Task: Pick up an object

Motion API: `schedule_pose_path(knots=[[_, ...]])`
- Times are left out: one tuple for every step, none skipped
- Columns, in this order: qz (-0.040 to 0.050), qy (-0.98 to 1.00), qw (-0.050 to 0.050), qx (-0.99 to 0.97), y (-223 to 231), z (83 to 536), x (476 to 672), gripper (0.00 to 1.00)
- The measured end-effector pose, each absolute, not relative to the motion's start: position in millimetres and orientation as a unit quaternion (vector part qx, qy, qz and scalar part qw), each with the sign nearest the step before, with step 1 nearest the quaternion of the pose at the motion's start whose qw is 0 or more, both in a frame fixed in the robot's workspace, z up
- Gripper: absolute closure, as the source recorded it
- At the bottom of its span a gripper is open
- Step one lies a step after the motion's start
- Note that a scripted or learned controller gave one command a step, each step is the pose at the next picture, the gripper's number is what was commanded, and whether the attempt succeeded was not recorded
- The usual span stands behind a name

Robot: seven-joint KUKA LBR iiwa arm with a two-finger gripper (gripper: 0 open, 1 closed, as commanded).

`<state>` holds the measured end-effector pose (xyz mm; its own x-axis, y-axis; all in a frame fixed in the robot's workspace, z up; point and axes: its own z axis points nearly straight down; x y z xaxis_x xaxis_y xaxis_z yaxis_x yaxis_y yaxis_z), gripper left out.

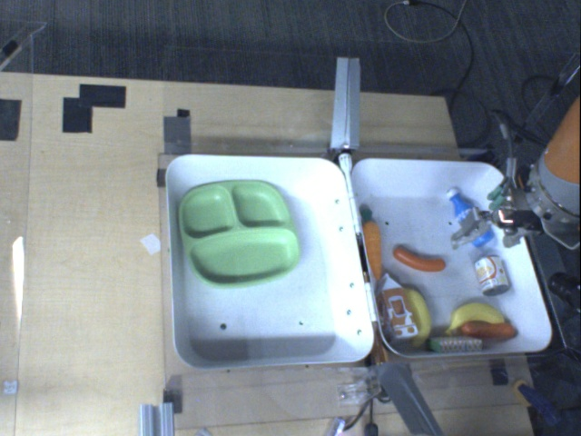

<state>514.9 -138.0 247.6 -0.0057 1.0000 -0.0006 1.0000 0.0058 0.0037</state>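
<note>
Two shallow white bins sit side by side on a pale wooden bench [91, 243]. Both look smooth and hard, like plastic, with rounded corners.

The left bin [272, 334] holds a green plate [239, 232]. The plate is smooth and a bit shiny. It has soft, round edges and three dips in it: two small ones at the top and one big one below.

The right bin [427, 189] holds many small things. A long orange carrot [372, 248] lies against the bin's left wall. A red-orange hot dog [418, 260] lies in the middle, smooth and rounded at both ends. Below it, in the front left corner, a yellow round fruit [416, 312] sits beside a small brown and white box [395, 310]. In the front right part lies a curved yellow banana [476, 314], and a second red sausage [488, 331] touches it. A small can [491, 274] with a silver end lies on its side near the right wall. A small blue and white thing [465, 209] sits near the back right.

The gripper [481, 228] reaches in from the right. It is grey metal and hangs low over the back right part of the right bin, just beside the blue and white thing and above the can. I cannot tell how it is set.

A grey metal bar [346, 103] stands behind the two bins.
</note>
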Motion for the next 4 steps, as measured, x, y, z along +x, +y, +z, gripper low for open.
schedule_pose_path(knots=[[0.0016,0.767,0.003,0.641,-197.8,105.2,523.7,0.00],[0.0028,0.797,0.006,0.604,-205.2,88.9,599.0,0.00],[0.0051,0.797,0.008,0.603,-204.0,101.8,601.7,1.00],[0.0018,0.772,0.004,0.636,-184.6,202.1,620.9,1.00]])
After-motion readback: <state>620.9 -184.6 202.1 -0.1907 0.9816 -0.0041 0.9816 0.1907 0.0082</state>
